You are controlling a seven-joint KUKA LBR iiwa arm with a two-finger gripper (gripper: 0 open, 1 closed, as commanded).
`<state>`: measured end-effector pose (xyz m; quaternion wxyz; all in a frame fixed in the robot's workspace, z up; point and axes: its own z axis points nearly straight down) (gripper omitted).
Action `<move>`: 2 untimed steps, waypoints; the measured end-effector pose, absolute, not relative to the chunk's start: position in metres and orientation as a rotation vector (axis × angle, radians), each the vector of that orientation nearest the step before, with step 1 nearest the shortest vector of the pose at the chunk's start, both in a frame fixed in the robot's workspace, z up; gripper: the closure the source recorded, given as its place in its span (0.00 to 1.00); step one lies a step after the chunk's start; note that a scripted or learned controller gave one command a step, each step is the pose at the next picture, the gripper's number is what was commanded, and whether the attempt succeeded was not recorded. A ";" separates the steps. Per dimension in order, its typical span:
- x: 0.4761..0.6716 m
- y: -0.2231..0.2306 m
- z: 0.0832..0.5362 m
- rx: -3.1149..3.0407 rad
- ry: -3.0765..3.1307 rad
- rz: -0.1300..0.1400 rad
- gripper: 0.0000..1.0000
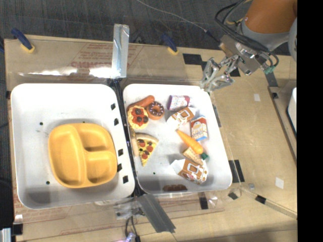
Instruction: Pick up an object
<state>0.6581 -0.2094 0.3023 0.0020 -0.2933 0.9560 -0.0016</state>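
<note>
My gripper (pixel 214 79) hangs above the far right corner of the right bin (pixel 164 180), its fingers spread open with nothing between them. Below it in that bin lie several toy foods: a small round pizza (pixel 138 116), a sausage (pixel 143 102), a chocolate doughnut (pixel 155 110), a purple packet (pixel 177 102), a waffle piece (pixel 182 116), a small carton (pixel 199 129), a carrot (pixel 191 141), a pizza slice (pixel 145 147) and a brown cracker pack (pixel 193 170). All rest on the bin floor, apart from the gripper.
The left bin (pixel 30 105) holds a yellow divided tray (pixel 82 154). A grey bracket (pixel 120 49) stands at the far edge between the bins. Cables trail from the arm at the top right. Bare bench lies right of the right bin.
</note>
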 end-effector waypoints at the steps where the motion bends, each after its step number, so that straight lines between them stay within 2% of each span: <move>1: 0.657 -0.172 0.279 -1.037 2.964 0.001 1.00; 2: 0.658 -0.210 0.313 -1.092 2.942 -0.004 1.00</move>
